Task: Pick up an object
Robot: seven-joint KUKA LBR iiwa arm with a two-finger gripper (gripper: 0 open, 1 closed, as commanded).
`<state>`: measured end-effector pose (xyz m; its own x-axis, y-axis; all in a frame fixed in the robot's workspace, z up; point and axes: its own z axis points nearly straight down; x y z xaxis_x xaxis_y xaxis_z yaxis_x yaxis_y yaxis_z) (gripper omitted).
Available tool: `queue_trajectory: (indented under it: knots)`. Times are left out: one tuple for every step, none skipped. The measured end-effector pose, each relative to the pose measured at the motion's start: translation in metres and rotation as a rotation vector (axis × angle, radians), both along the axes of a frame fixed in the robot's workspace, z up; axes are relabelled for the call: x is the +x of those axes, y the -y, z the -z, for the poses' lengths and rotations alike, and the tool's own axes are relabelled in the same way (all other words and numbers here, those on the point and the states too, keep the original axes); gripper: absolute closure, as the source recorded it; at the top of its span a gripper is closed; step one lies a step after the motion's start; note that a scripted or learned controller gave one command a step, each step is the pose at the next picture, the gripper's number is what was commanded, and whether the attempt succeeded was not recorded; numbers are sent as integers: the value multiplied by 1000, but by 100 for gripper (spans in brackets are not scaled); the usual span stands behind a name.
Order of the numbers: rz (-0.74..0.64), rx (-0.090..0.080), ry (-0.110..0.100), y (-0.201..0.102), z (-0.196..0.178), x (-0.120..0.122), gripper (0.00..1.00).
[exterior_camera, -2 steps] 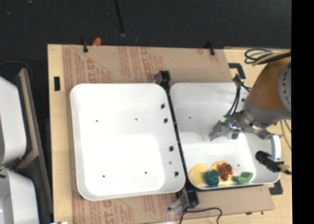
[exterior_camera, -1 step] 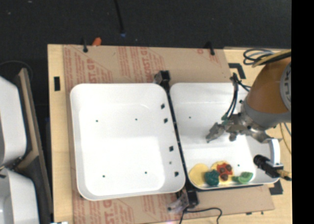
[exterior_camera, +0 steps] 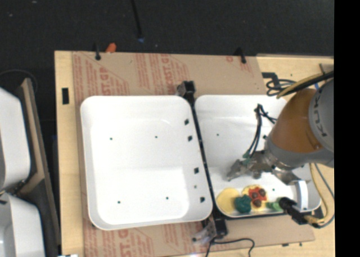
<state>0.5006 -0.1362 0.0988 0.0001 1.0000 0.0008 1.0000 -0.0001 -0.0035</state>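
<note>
I count two shallow white plastic bins side by side on the cardboard-covered wooden desk: the left bin smooth and glossy with rounded corners, the right bin partly under the arm. The grey arm with its orange band reaches in from the right; its jaws hang low over the right bin's front half. I cannot tell how far they stand open, and I see nothing between them. The objects lie in one cluster along the right bin's front wall, its long axis running left to right: a pale yellow rounded piece, a teal lumpy piece, a red knobbly piece.
</note>
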Motion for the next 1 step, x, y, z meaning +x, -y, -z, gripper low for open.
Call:
queue_trajectory:
  knots:
    - [0,-2,13,-1,-95,-10,0]
